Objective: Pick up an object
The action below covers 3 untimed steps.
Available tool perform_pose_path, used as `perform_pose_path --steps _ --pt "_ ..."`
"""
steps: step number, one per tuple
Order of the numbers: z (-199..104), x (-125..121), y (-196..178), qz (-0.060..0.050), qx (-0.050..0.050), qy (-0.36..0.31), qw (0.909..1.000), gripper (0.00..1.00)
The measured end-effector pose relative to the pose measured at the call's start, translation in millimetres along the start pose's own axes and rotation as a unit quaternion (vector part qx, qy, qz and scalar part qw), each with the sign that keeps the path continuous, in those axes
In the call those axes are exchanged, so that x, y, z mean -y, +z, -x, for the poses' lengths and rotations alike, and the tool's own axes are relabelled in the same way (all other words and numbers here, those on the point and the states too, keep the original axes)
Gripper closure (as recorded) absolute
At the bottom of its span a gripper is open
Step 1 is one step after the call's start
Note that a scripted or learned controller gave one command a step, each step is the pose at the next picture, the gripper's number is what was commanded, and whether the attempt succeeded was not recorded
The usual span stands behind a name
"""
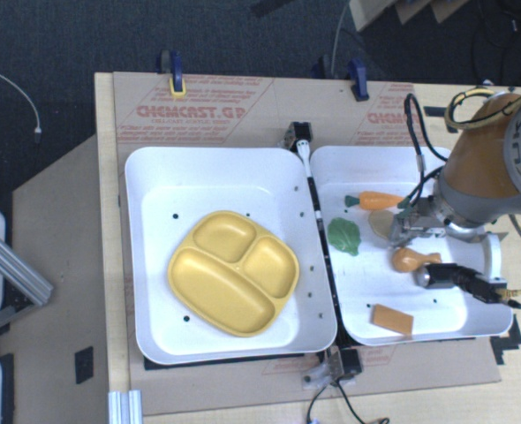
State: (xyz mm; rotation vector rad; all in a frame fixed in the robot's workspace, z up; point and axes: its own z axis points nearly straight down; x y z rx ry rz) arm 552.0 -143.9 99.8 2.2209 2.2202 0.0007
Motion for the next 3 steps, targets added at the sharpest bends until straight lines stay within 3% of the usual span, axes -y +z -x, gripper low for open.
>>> perform_pose_path --steps 3 --pt "-5 -8 -166 0.003 0.001 -0.001 1.0 1.0"
